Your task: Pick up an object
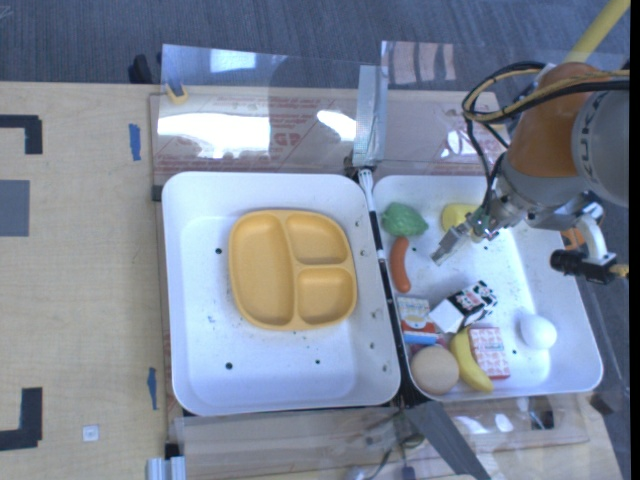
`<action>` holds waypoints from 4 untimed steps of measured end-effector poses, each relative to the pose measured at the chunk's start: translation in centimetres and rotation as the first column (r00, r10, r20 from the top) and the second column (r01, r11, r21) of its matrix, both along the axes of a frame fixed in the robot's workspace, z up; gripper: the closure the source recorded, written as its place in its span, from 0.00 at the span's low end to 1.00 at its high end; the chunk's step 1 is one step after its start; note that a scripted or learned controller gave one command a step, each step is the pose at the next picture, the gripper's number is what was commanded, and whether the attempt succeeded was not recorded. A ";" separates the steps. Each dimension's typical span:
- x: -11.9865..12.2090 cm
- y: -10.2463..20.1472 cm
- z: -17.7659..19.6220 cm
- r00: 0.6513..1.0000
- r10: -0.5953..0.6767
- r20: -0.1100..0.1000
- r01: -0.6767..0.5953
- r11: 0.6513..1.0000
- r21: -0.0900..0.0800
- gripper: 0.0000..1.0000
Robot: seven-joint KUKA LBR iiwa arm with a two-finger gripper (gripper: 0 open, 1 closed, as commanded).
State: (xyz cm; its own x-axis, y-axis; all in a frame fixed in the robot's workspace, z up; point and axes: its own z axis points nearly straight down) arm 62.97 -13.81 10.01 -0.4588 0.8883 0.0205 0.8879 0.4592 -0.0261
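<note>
Because the task names no particular object, the toy sausage (400, 265) lying by the left wall of the right bin (570, 318), just below the green toy vegetable (404, 219), serves as a likely target: probably light, rigid, smooth plastic, best pinched across its narrow middle. From the right, the arm slants down, its gripper (447, 247) hovering near the sausage and beside a yellow toy (456, 215). Whether the fingers stand open or closed cannot be told.

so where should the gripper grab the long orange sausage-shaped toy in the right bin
Grip the long orange sausage-shaped toy at mid-length, coming straight down with fingers closing across its narrow width. It lies flat, running near to far beside the bin's left wall, so that side looks tight.
</note>
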 end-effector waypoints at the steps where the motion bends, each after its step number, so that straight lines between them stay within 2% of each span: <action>1: 2.6 -1.3 4.5 0.981 0.196 -0.010 -0.196 0.981 -0.003 0.00; 2: 3.3 -1.4 -1.2 0.999 -0.026 0.031 0.026 1.000 -0.005 0.00; 3: 3.2 -1.4 -1.2 0.999 -0.025 0.030 0.025 1.000 -0.005 0.00; 4: 2.5 -2.3 -1.4 0.973 -0.228 0.033 0.229 0.974 -0.006 0.00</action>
